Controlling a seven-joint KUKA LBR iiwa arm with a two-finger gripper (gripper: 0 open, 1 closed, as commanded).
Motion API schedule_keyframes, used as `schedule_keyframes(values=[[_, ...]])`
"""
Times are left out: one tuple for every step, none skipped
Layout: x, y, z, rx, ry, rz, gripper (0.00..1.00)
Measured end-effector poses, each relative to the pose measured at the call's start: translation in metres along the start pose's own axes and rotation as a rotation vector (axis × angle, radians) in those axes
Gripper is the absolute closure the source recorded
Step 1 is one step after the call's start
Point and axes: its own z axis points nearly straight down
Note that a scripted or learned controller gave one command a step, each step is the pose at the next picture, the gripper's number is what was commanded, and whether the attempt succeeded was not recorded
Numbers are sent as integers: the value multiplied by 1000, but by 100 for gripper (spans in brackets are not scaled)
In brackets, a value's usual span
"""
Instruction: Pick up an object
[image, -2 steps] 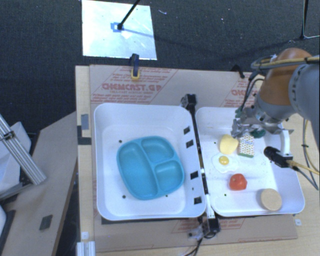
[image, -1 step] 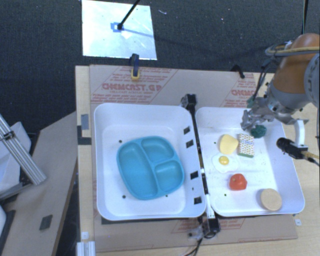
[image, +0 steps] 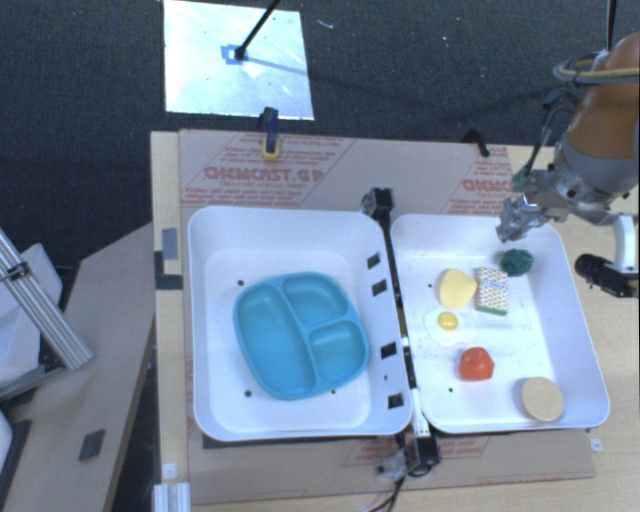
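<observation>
Objects for picking lie in the right bin (image: 580, 330): one dark green piece (image: 517, 262) near the far right corner, one patterned sponge-like block (image: 492, 291) just beside it, one yellow piece (image: 456, 288) touching or nearly touching that block on its left, one toy fried egg (image: 445, 322) nearer the divider, one red piece (image: 476, 364) below the egg, and one tan disc (image: 542, 398) near the front right corner; six in all. The left bin (image: 215, 300) carries a single blue compartment tray (image: 299, 334). The end effector (image: 515, 222) hangs at the far edge of the right bin, just above and beside the dark green piece; nothing is seen between its parts, and whether it stands open or closed cannot be told at this resolution. The step in hand appears to be the approach to a grasp. To do it well, the descent should probably centre over one item alone; the green piece is nearest, yet its closeness to the bin wall and to the patterned block leaves little clearance. The red piece and the tan disc stand well apart from their neighbours and would likely be easier targets.
</observation>
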Motion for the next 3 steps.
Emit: schedule_keyframes(values=[[53,5,12,4,2,-5,100],[107,8,3,4,3,-5,100],[154,13,13,5,3,-5,100]])
